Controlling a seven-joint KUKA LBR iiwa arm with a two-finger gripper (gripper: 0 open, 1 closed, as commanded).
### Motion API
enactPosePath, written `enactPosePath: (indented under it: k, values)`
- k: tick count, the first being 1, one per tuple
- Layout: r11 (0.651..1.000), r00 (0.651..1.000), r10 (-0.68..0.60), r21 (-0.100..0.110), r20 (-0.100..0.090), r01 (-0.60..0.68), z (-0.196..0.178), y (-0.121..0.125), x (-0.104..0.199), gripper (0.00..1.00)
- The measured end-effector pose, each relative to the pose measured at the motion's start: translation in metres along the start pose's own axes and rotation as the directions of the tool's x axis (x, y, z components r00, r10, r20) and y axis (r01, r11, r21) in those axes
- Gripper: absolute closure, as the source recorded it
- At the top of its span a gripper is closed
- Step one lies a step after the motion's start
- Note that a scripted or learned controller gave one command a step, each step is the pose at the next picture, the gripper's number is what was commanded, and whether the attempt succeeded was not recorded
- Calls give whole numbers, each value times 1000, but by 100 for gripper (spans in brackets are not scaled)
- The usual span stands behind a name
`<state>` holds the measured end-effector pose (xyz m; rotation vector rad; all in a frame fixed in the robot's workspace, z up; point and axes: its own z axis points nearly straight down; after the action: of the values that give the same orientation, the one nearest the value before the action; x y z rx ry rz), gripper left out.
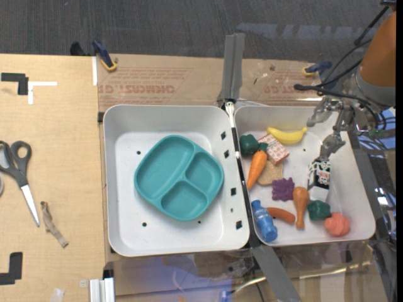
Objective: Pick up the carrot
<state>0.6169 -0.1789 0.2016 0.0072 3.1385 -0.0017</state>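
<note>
Inside right bin [361, 187]: one carrot [256, 168], one banana [286, 134].

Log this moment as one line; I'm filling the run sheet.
claw: open, above right bin, holding nothing | carrot: at right bin's left wall, untouched | teal plate: left bin

Two white bins [116, 187], smooth plastic with a slight sheen; teal divided plate [179, 177] matt plastic. Carrot [256, 167], banana [286, 134] and blue bottle [264, 221] look like smooth toy plastic, a bit glossy. Tabletop [50, 187] matt light wood or board, brown cardboard [164, 83] rough and dull; scissors [19, 175] have shiny metal blades, grey plastic handles.
</note>
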Motion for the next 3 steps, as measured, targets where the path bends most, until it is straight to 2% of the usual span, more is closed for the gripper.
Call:
enactPosePath:
  k: [1,2,3]
  values:
    - [998,998,57,2,18,-57,91,14,54,0]
    - [1000,1000,29,-2,-1,-29,109,66,120,0]
    - [993,993,119,-1,0,-119,109,86,105,0]
